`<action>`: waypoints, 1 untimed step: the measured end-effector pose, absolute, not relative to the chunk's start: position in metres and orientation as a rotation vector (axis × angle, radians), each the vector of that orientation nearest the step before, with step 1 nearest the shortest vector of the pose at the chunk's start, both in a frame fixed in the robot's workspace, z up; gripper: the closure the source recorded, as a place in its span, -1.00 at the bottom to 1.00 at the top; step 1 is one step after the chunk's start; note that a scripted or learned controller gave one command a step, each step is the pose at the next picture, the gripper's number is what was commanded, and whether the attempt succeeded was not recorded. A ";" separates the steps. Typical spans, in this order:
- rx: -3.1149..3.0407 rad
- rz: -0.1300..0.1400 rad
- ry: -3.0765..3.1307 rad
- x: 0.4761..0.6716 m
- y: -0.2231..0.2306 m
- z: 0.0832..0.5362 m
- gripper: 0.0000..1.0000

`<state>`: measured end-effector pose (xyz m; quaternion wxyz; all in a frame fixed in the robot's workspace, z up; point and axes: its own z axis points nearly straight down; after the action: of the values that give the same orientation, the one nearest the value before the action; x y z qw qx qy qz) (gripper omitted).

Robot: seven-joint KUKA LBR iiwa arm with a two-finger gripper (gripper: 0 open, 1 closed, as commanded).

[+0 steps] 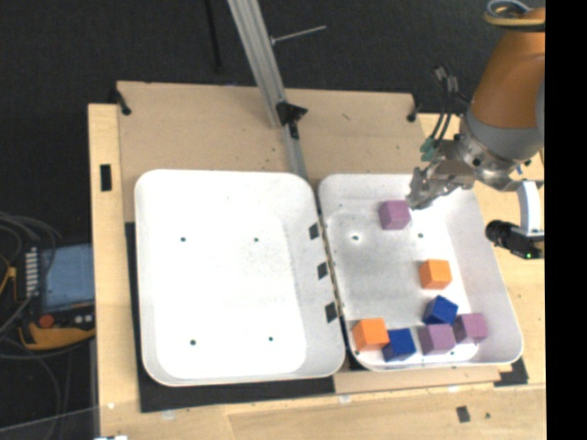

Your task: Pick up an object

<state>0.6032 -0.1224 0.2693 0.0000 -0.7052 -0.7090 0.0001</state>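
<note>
My gripper [420, 196] hangs over the back of the right bin [486, 246], just right of a purple cube [394, 214] and a little above it. Nothing shows between its fingers. Further forward in the same bin lie an orange cube [435, 273], a blue cube [441, 310], two purple cubes [437, 338] [474, 326], another blue cube [399, 345] and a second orange cube [371, 334], clustered near the front edge.
The left bin [229, 273] sits beside the right one, with small black clips along the divide. A slanted metal bar [261, 53] rises behind the bins. A blue box with cables [60, 278] lies off the bench's left side.
</note>
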 end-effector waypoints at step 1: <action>-2.213 -0.002 -2.229 0.597 -0.067 0.273 1.00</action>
<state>0.5969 -0.0666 0.2725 0.0001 -0.7046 -0.7096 -0.0006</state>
